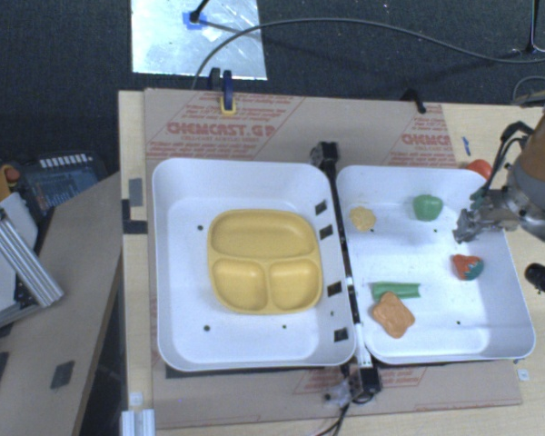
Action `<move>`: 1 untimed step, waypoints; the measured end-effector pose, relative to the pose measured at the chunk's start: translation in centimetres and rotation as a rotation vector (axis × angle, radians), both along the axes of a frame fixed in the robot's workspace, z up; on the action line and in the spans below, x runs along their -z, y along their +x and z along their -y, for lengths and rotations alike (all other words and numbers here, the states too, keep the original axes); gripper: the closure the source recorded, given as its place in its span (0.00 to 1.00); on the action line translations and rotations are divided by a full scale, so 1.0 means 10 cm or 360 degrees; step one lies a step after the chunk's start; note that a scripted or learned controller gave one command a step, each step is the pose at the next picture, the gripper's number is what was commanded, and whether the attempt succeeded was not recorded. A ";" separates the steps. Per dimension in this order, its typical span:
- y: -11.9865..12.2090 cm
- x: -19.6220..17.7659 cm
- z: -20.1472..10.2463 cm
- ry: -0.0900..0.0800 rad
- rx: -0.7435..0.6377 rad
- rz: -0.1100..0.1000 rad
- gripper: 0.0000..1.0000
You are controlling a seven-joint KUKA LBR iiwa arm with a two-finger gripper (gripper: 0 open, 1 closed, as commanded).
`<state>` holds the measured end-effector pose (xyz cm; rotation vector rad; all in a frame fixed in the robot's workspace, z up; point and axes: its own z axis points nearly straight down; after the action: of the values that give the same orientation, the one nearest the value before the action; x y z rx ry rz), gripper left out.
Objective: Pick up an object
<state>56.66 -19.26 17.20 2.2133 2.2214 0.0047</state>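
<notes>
The arm [538,166] is seen reaching in over the right edge of the worktop [282,121], its grey body bent downward above the right bin [504,334] and a cable looped beside its wrist. The end effector [465,230] is held low over the right half of that bin, pointed toward the bin's middle. Whether it is open or closed cannot be told, since its tip is too small and dark to be read; nothing can be made out in its grasp.

Five small objects are spread over the right bin. A green round piece [427,207] is placed near the bin's far edge, left of the end effector and apart from it. A red and green piece [467,267] lies just below the end effector, toward the bin's right edge. A pale yellow piece [362,218] is found near the bin's far left corner, close to the divider between the bins. A flat green piece [396,290] and an orange piece [392,316] are set near each other toward the bin's near left corner, the orange one nearer the front edge.

The left bin [177,243] is occupied by a yellow divided tray [262,260], laid flat at its centre, with one long compartment toward the far edge and two smaller ones toward the near edge.
</notes>
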 end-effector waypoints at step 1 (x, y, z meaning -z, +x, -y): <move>0.02 -0.55 0.01 -0.0001 -0.0001 0.0003 1.00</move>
<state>56.86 -19.32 22.65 2.2112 2.2208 0.0058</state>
